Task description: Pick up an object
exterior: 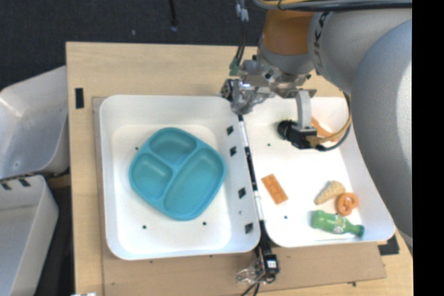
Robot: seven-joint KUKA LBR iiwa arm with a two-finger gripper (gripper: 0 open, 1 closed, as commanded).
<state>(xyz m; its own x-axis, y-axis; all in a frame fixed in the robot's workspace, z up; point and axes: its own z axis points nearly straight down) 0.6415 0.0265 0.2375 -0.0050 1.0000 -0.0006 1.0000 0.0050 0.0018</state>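
Teal is the colour that stands out most: a plate (178,173) with three compartments and rounded corners lies flat in the middle of the left bin (104,170), with nothing else around it. It looks smooth and slightly glossy, and we see its rim raised a little above the white floor.

We find the smaller things in the right bin (305,170), all gathered toward its near end. An orange block (274,188), flat and rectangular, lies at a slant close to the seam where the two bins meet. Further right, a beige cone (329,192) rests on its side, and an orange ring (347,202) lies just beside it, touching or nearly touching its wide end. Below these two, a green bottle (335,223) lies on its side near the bin's front rim, its neck pointing to the right.

We see the gripper (239,99) at the far end of the bins, right over the seam between them, well apart from the plate and from every small thing. Nothing shows in its grasp, and we cannot tell whether it is open or closed. The grey arm (361,31) reaches in from the right above the far part of the right bin. Both bins sit on a pale wooden bench (83,73).
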